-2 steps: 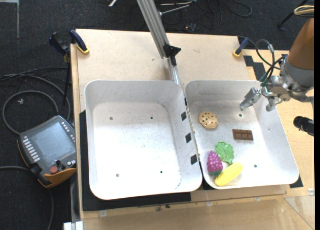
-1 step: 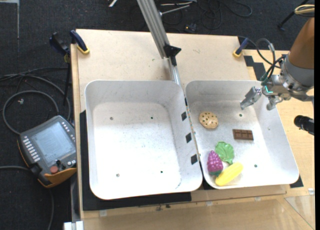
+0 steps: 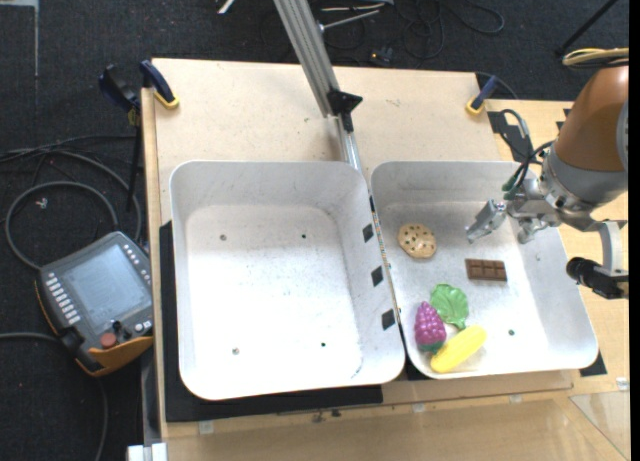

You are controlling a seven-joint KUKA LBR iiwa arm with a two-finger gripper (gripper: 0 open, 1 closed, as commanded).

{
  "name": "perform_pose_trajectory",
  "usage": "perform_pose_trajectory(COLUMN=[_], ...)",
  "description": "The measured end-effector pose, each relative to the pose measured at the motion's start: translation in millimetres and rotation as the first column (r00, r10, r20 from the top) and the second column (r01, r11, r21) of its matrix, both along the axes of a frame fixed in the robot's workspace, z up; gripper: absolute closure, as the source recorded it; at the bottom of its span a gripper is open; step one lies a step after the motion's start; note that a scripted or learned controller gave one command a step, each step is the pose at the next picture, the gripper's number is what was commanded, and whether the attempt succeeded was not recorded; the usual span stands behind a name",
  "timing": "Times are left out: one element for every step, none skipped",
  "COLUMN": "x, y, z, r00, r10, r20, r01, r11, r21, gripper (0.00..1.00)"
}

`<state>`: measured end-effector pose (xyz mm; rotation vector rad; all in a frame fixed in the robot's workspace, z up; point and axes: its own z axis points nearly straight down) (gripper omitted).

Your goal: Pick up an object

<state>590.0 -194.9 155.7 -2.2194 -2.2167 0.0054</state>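
Note:
In the right bin [image 3: 560, 339] lie a round cookie [image 3: 417, 241], a brown chocolate bar [image 3: 486, 270], a green leaf [image 3: 451, 303], a purple grape bunch [image 3: 430, 325] and a yellow banana-like piece [image 3: 459, 348]. My gripper [image 3: 506, 223] hovers over the bin's upper right part, above and just right of the chocolate bar. Its fingers are spread apart with nothing between them. The grey arm with its orange band [image 3: 598, 119] comes in from the right.
The left bin [image 3: 270, 279] sits beside the right one, sharing a raised middle edge. A slanted metal pole [image 3: 310, 49] rises from behind the bins. A teach pendant [image 3: 95, 299] lies off the bench at left. Yellow clamps [image 3: 165, 99] hold the bench corners.

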Motion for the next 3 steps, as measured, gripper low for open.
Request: perform_pose_trajectory(x=[-10.2, -10.1, -9.4], y=[-4.3, -3.8, -3.9], z=[-52.8, -60.9, -50.1], r00=[1.0, 1.0, 1.0], r10=[-0.001, 0.0, 0.0], r20=[0.0, 0.004, 0.007], r01=[0.001, 0.0, 0.0], r11=[1.0, 1.0, 1.0], r21=[0.0, -0.001, -0.002], gripper=[0.0, 0.0, 1.0])
